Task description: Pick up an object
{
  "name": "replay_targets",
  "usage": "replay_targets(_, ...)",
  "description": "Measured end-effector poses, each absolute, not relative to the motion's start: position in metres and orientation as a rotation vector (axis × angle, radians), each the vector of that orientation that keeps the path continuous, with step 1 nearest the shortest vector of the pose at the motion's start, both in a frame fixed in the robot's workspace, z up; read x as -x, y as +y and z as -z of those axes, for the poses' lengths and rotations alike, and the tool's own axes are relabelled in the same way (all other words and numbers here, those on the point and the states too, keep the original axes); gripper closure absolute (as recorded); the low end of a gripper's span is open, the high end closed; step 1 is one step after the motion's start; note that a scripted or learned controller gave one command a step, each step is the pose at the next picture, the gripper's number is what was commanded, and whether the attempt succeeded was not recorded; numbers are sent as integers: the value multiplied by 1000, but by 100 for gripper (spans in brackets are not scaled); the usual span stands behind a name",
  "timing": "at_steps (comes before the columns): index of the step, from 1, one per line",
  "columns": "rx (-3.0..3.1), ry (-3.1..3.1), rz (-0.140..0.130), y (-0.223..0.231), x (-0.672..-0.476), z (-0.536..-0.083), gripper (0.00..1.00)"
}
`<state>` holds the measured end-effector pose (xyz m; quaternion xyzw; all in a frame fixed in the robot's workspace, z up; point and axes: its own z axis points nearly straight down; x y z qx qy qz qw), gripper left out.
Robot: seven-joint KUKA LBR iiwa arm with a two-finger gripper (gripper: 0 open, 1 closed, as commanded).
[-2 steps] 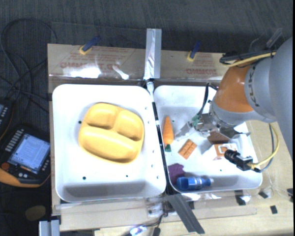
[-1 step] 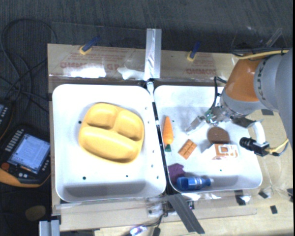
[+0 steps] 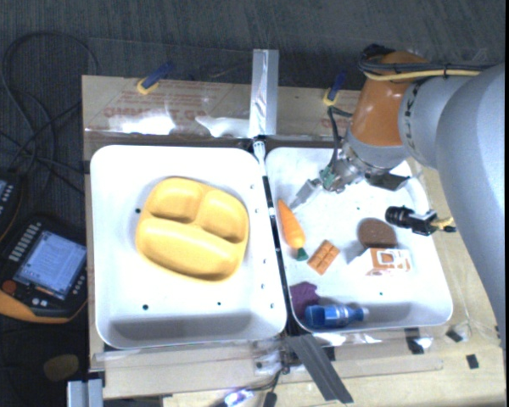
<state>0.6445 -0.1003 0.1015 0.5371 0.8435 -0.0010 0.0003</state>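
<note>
Dark grey carpet surrounds a plywood counter [image 3: 110, 96], with black cables [image 3: 34, 66] looped on the floor at the left and a handheld control unit [image 3: 42, 265] lying below them. Two shallow white bins sit side by side on the counter.

The grey arm [image 3: 458, 134] reaches in from the right, its orange band [image 3: 377, 113] above the far edge of the right bin [image 3: 348, 206]. The gripper [image 3: 304, 195] points down and to the left over that bin's upper left part. From this angle I cannot tell whether it is released or clenched.

Just below the gripper's tip lies a carrot [image 3: 289, 223], close along the bin's left wall with its green end toward the near side. Whether the tip touches it is not clear. An orange block [image 3: 322, 257] lies just beside the carrot's green end. Further right, a brown rounded thing [image 3: 375, 231] sits just above a small white and orange carton [image 3: 388, 262]. Along the near wall, a purple thing [image 3: 303, 294] lies in the left corner, touching a blue bottle [image 3: 332, 315] that lies on its side.

The left bin [image 3: 119, 185] holds one large yellow moulded piece [image 3: 192, 227], well apart from the gripper.
</note>
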Motion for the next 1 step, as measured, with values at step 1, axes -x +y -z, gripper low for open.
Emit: replay_targets(1,-1911,2480,-13,-105,-605,-90,0)
